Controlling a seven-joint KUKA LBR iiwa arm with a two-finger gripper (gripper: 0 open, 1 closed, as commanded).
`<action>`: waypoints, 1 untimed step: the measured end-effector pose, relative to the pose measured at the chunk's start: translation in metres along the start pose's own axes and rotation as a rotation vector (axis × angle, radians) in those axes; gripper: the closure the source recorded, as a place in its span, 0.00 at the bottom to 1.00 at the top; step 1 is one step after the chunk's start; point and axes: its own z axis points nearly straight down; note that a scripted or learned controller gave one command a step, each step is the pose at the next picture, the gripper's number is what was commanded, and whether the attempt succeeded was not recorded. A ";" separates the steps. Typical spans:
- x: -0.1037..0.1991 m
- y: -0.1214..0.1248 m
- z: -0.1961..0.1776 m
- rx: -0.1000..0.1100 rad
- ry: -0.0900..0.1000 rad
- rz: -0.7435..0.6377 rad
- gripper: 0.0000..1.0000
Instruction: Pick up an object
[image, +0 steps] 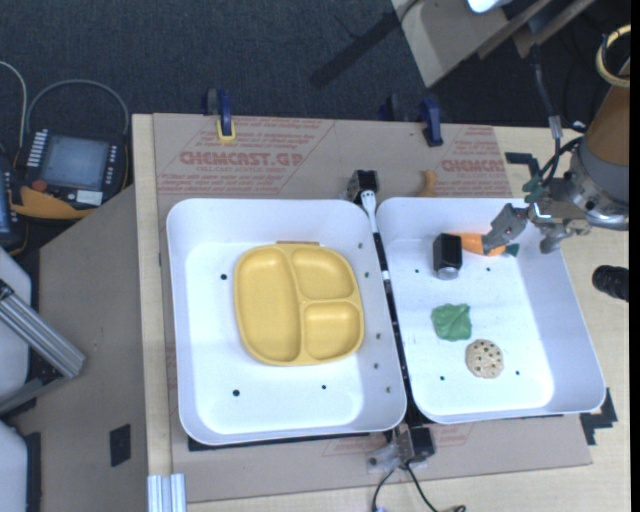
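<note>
My tool (520, 228) hung over the upper right corner of the right-hand shallow white bin (560, 330), near its far rim — whether it was spread or pressed together I could not tell. Just beside it lay a small orange block (471, 245), touching a short black cylinder (447, 254). Lower in that bin sat a crumpled green leaf-like piece (452, 321) and, below it, a round tan cookie with dark chips (485, 358). The left-hand white bin (200, 380) held a yellow plastic three-compartment tray (298, 303) — both bins rested on the brown cardboard-covered desk (300, 150).
</note>
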 end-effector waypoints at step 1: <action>-0.003 -0.009 0.049 0.006 0.002 0.001 0.00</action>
